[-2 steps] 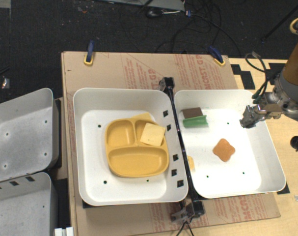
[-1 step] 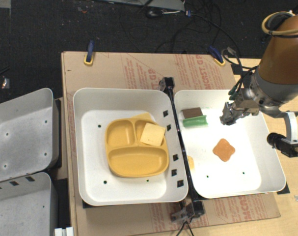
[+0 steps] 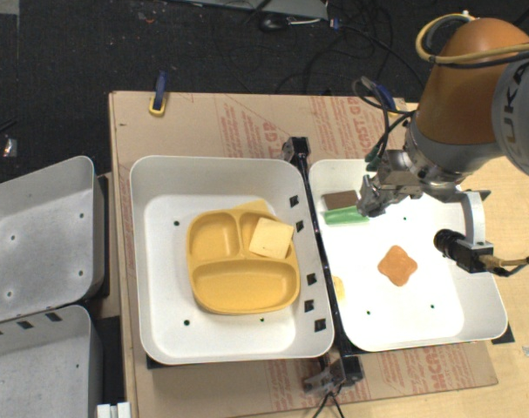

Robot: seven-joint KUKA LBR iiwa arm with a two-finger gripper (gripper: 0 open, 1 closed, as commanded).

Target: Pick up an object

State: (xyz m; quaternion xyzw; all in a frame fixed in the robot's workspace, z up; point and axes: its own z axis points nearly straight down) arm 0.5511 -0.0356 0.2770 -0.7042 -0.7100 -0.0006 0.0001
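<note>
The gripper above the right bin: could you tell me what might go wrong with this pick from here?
The gripper sits over the edge of the green and brown block, not its middle, so a grasp may slip off. The block lies close to the right bin wall by the divider, so a finger could strike the wall. The orange piece lies apart and seems safe.

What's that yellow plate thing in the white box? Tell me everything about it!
The yellow tray is a plastic-looking food plate with rounded corners and three sections: two small ones at the back, one long one in front. It lies flat in the left bin. A pale yellow square block rests tilted on its back right section.
</note>
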